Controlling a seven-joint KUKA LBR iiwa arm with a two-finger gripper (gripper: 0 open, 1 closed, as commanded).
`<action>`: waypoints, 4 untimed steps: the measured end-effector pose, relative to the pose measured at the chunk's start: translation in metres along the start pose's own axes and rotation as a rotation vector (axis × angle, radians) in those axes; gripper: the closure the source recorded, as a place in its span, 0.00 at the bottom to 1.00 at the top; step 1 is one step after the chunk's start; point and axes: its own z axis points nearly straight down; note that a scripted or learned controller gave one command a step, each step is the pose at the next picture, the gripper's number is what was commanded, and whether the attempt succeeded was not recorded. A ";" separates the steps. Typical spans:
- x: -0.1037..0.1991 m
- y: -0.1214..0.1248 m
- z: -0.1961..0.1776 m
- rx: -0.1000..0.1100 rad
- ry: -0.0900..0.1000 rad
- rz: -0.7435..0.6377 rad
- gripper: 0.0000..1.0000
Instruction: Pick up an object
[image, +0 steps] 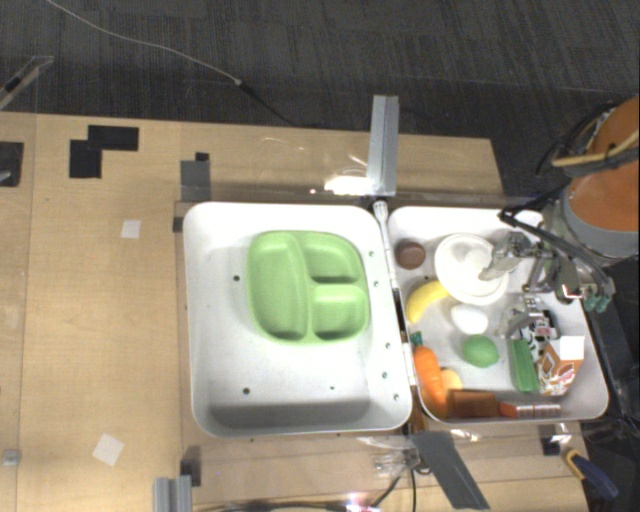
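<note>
**Arm over the right bin**

Where the arm reaches in from the right, its gripper (520, 285) hangs over the right bin (597, 400), beside a white bowl (468, 266); whether the jaws are open cannot be told. A green divided plate (305, 285) lies in the left bin (215, 330).

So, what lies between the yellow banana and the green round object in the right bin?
In the camera view, a small white egg-shaped object lies between the banana and the green round object.
</note>
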 end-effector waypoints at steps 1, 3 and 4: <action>-0.005 -0.042 0.085 -0.001 0.007 -0.039 0.00; 0.005 -0.020 0.156 0.000 -0.013 0.056 0.00; 0.037 0.022 0.155 0.003 -0.020 0.191 0.00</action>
